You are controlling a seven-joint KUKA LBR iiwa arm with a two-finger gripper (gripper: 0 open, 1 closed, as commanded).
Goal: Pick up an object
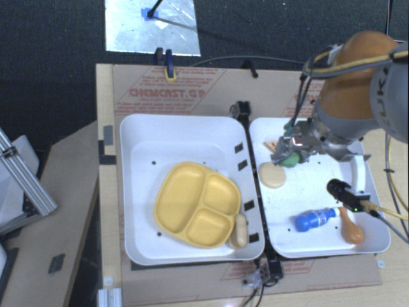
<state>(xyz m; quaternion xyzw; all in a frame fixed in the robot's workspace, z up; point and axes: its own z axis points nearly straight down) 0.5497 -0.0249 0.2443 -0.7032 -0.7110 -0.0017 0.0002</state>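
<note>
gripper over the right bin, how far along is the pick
Done: the gripper has reached the back of the right bin, low over a green object. In hand: nothing visibly lifted. Left: grasp and raise something; the cream disc, blue bottle and orange piece lie on the bin floor.

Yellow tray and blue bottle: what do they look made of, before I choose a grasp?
The yellow tray looks like moulded plastic with a smooth, semi-matte finish: uniform colour, rounded compartment walls, soft highlights. The blue bottle also looks plastic, somewhat glossier, with a brighter sheen along its body; its paler end could be a cap. Neither is certain from the look alone.
</note>
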